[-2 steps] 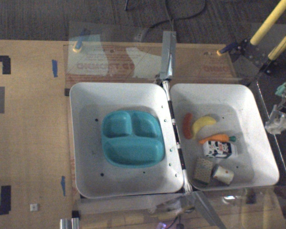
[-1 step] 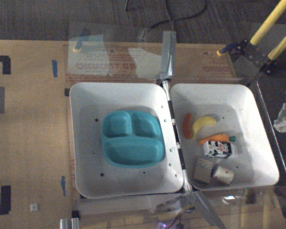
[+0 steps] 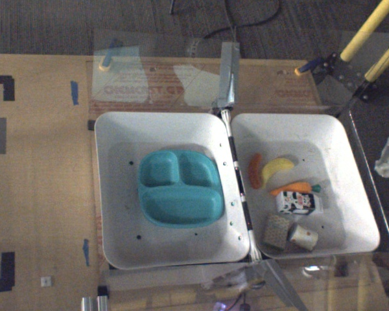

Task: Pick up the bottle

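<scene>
- Camera view, setting: a tan table (image 3: pixel 45 193) marked with blue tape and black corner marks, with dark carpet (image 3: pixel 84 11) beyond it, where a black cable (image 3: pixel 249 2) loops. Two yellow poles (image 3: pixel 369 28) slant in at the upper right.
- Camera view, progress: I judge the task not yet begun. Every item lies loose in its bin and nothing is lifted, so the approach, the grasp and the lift all remain to be done. I cannot tell how the jaws stand.
- Camera view, left bin (image 3: pixel 117 141): it holds one teal divided plate (image 3: pixel 180 188), lying flat near the middle.
- Camera view, right bin (image 3: pixel 350 173): a red-orange sausage-shaped piece (image 3: pixel 255 170) lies just beside a banana (image 3: pixel 277 168). Below them are a carrot (image 3: pixel 292 188) and a small carton with a cow pattern (image 3: pixel 298 203), close together. At the near side sits a brownish block (image 3: pixel 277 230).
- Camera view, target: the bottle (image 3: pixel 305 237) is, as best I can judge, the short pale cylinder lying on its side just right of the brownish block. It is too small for me to be sure.
</scene>
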Tool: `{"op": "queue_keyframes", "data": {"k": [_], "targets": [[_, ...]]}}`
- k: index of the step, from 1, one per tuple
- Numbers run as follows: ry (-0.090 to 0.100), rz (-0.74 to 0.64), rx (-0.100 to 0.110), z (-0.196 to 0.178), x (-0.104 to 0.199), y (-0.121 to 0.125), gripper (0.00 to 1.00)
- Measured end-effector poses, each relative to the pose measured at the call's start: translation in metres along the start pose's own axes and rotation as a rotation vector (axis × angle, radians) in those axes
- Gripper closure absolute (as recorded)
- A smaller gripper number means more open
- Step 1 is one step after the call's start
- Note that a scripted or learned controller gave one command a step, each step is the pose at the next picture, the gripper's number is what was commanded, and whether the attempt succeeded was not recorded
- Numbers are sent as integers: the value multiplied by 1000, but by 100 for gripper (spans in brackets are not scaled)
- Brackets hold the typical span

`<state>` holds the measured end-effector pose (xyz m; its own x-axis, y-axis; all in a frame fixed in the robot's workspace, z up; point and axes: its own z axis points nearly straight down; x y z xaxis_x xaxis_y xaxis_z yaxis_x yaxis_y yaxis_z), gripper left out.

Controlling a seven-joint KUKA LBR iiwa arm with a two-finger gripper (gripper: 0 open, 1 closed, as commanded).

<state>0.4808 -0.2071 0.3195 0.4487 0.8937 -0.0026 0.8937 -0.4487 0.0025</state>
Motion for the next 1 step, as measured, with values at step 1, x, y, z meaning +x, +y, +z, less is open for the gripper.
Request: {"op": "queue_keyframes", "data": {"k": [1], "targets": [[-1, 0, -1, -10, 0, 1, 100]]}}
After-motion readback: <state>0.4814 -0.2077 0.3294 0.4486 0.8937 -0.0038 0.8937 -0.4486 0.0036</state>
